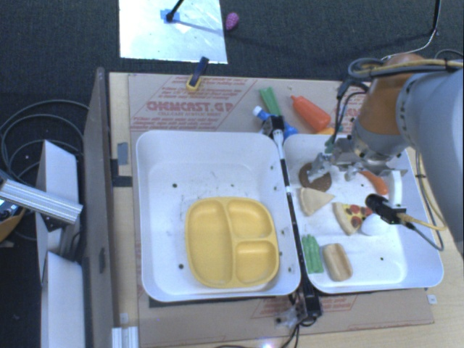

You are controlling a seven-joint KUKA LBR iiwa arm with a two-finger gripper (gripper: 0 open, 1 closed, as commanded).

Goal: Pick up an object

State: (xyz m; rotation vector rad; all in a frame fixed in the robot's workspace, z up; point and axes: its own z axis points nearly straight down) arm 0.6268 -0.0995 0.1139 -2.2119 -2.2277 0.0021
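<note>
Right bin (420,267): pizza slice (349,217), cheese wedge (315,199), bread roll (336,261), green bean (312,252), brown disc (316,176). Gripper (324,161) poised low over the disc, apparently to grasp it; grip state cannot be told. Left bin (163,180): yellow tray (232,241).

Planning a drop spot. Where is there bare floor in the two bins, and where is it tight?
Left bin: bare along the far wall and left side, around the yellow tray. Right bin: bare near-right corner, right of the bun. Crowded: its far-left part, with gripper, pizza slice, and cheese wedge.
</note>
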